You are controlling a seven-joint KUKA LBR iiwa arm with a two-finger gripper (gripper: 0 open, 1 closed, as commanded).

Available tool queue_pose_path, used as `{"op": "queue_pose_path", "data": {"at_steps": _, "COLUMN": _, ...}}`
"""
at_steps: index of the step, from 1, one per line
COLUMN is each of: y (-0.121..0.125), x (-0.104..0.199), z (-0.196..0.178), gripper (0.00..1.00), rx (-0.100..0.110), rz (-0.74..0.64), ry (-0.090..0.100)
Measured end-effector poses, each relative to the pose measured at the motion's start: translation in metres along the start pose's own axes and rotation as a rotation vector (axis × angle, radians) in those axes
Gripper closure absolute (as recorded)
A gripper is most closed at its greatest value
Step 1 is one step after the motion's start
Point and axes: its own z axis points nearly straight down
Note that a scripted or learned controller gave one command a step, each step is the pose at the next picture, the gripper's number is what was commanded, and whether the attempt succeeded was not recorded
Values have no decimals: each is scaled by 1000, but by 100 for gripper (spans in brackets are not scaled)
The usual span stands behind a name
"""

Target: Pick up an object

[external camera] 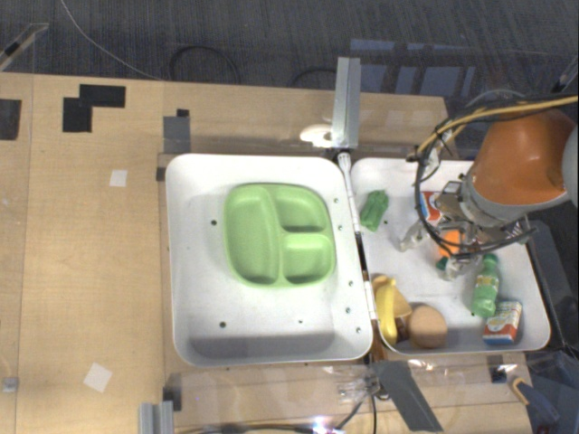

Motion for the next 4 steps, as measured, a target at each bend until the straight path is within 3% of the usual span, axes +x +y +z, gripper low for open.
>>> {"op": "queue_pose_path", "data": {"at_steps": 1, "y": 7, "x": -8, "z": 0, "gripper": 0, "rx": 1, "rz": -82, "ry": 1}}
{"op": "queue_pose_path", "data": {"at_steps": 2, "y": 13, "x": -8, "z": -1, "gripper": 0, "rx": 1, "rz": -335, "ry": -1}}
{"op": "queue_pose_path", "data": {"at_steps": 3, "y": 12, "x": -13, "z": -15, "gripper": 100, "rx": 10, "rz": -332, "ry": -10}}
{"op": "queue_pose_path", "data": {"at_steps": 4, "y": 12, "x": -13, "z": -15, "gripper": 0, "rx": 8, "rz": -331, "ry": -11}}
